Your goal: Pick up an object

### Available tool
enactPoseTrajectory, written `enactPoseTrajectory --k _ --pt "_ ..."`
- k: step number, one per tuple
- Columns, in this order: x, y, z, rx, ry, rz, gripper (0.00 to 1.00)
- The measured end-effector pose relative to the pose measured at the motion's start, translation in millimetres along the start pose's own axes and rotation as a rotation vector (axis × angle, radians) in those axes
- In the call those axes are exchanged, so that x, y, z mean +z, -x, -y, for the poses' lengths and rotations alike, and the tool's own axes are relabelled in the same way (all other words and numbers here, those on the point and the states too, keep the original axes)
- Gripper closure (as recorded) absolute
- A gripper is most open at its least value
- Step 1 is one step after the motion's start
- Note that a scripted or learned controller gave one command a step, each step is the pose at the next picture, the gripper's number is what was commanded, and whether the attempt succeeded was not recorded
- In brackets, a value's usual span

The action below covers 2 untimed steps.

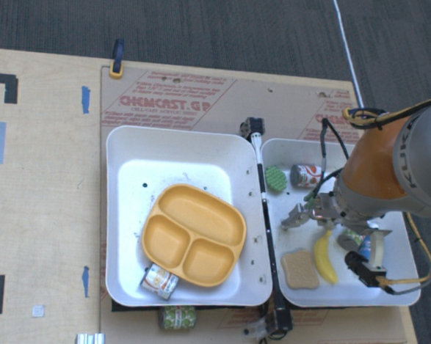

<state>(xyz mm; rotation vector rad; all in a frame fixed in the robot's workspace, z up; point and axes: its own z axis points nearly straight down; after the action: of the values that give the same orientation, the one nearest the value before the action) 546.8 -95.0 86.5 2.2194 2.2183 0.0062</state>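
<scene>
Loose objects lay in both white bins.
A curved yellow plastic banana [325, 260] lay lengthwise beside a tan toast slice [299, 269]; a green ridged round piece [276, 179] and small tin can [304, 174] sat farther back.

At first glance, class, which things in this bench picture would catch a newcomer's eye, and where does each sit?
The yellow divided plate stands out first, lying tilted in the left bin with a small can tucked at its lower edge. Next comes the grey and orange arm reaching over the right bin, where a banana, a slice of bread and a green ball lie.
</scene>
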Motion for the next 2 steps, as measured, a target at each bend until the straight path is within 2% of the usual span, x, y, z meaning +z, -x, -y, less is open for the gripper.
enactPoseTrajectory --k 2 --pt "0 0 29 -0.001 0.001 0.0 0.0"
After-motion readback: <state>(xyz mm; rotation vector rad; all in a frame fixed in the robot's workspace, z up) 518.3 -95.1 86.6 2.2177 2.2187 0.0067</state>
